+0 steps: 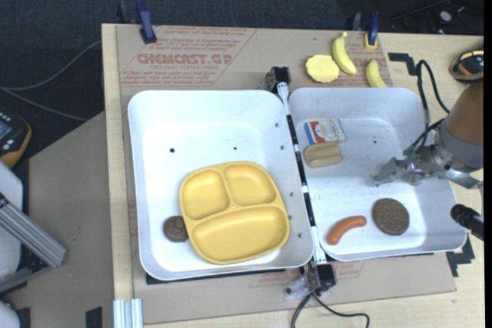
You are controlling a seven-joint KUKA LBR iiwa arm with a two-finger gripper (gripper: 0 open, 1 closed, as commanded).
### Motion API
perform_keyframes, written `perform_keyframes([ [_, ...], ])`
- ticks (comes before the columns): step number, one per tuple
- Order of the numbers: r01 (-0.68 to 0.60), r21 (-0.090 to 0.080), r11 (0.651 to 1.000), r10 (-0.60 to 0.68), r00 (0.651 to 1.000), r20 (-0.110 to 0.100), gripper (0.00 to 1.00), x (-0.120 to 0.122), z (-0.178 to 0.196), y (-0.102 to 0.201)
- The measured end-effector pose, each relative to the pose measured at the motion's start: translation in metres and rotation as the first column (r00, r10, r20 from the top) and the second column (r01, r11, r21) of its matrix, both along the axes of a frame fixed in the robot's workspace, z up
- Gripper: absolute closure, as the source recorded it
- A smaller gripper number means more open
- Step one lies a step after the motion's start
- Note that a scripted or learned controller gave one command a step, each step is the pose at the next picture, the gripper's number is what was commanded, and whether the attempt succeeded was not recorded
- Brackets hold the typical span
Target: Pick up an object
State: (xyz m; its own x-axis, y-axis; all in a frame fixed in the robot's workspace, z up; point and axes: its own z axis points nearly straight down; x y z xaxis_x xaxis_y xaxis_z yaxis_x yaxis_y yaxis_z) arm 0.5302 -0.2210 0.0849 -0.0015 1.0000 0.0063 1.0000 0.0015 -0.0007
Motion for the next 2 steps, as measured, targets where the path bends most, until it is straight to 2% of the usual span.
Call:
perform_keyframes([
  [1, -0.004, -0.015, 1.000, 0.005, 1.000, 0.025, 0.00, 0.093, 0.152, -0.002],
  [2, -0.002, -0.003, 1.000, 0.002, 1.000, -0.004, 0.00, 0.086, 0.083, 0.047],
])
